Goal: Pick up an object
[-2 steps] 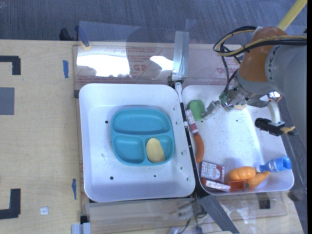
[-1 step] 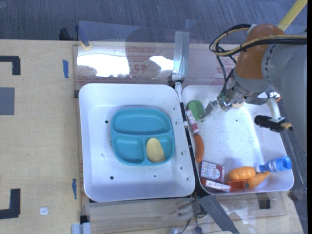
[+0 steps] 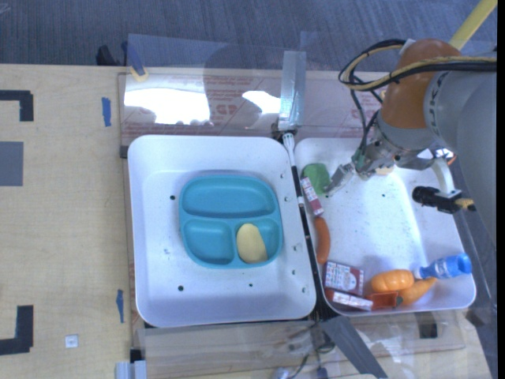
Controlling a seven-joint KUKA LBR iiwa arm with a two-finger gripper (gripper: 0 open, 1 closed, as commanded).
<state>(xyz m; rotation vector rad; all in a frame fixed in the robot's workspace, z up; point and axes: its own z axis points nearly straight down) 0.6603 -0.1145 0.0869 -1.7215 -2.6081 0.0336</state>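
Presently the gripper sits in the right bin, beside the green object by the divider; finger state cannot be told. Recommend a centred, vertical descent, clear of the wall.

blue-grey carpet floor, light wooden bench, blue tape marks
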